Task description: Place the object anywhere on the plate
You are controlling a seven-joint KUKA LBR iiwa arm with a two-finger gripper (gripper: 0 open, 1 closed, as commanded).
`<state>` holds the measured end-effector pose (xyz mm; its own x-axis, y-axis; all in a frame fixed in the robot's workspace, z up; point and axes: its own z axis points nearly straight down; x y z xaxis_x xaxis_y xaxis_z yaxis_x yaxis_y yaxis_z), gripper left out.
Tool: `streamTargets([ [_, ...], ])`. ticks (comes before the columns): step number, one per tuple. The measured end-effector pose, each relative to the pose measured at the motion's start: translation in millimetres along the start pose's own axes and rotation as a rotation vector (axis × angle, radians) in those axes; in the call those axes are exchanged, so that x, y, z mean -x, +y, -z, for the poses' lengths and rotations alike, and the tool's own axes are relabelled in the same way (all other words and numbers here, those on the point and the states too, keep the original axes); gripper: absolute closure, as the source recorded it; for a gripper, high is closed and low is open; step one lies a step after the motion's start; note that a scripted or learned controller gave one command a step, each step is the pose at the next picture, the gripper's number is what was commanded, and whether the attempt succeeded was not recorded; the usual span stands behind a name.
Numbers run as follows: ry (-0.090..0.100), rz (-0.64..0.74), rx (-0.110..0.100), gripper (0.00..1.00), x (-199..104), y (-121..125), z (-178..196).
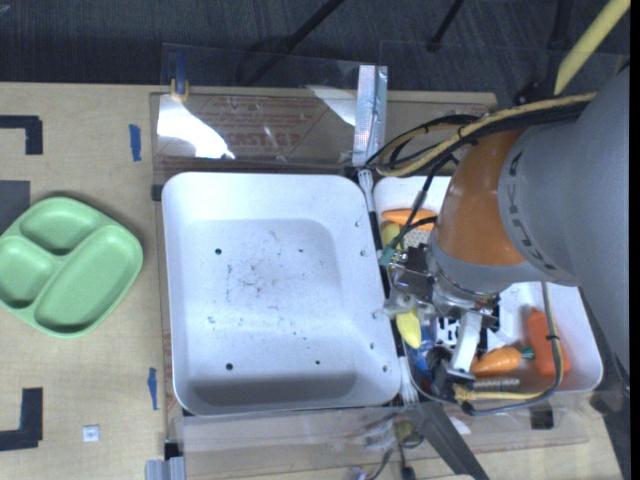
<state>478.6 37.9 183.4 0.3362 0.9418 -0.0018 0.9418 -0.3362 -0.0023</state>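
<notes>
I have the gripper (462,353) down inside the right bin (585,363), low among the things there. From my seat I cannot tell how it is set or whether it has anything, because the wrist and cabling hide most of it. Touching or just beside it on the arm's side lies an orange carrot-like piece (497,360), and a second orange piece (545,343) stands just beyond that, near the bin's far wall. On the other side of the gripper, close against the wall shared by the two bins, I see a yellow object (408,326) and something blue (424,353) just beside it. Above the gripper, partly under the wrist, an orange and yellowish item (405,218) peeks out. The arm's orange band (480,208) covers much of that bin. Past the shared wall sits the left bin (200,208), its floor speckled with dark marks. Well apart from the gripper, beyond that bin on the bench (80,398), rests the green divided plate (68,265).
</notes>
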Motion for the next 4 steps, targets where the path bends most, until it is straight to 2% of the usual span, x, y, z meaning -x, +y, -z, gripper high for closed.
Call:
streamTargets([
  [1, 0.000, -0.225, -0.001, 1.00, -2.1, 36.2, 0.8],
  [2, 0.001, -0.139, -0.003, 1.00, 64.0, 22.7, 1.1],
  [3, 0.001, -0.138, -0.003, 0.00, 63.8, 22.7, 1.2],
  [4, 0.001, -0.160, 0.000, 0.00, 28.2, 60.1, 0.5],
])
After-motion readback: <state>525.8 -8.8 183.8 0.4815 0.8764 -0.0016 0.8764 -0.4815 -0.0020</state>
